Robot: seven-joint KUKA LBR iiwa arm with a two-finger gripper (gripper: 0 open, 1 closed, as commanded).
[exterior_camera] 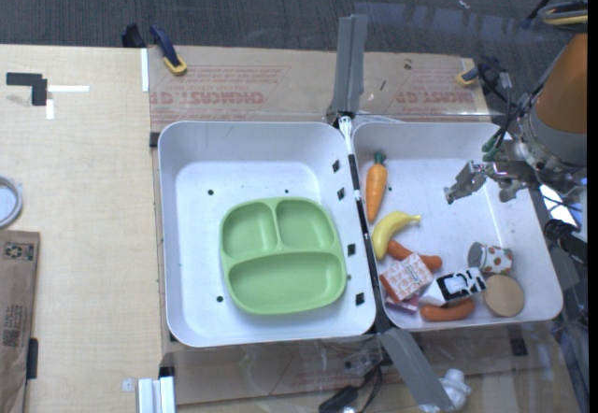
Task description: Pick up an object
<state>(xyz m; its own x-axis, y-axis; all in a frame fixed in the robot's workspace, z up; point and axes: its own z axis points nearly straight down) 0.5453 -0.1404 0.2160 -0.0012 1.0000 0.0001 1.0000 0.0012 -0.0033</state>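
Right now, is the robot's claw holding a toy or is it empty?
Gripper: over the right bin, above bare floor, no toy between its fingers; open or shut cannot be told.

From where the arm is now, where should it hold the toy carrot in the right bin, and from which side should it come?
Probably the carrot's orange middle, coming from above. It lies flat with its green top toward the far wall, close to the divider, so the fingers likely fit best across its narrow width. The banana lies just below its tip, so stay higher.
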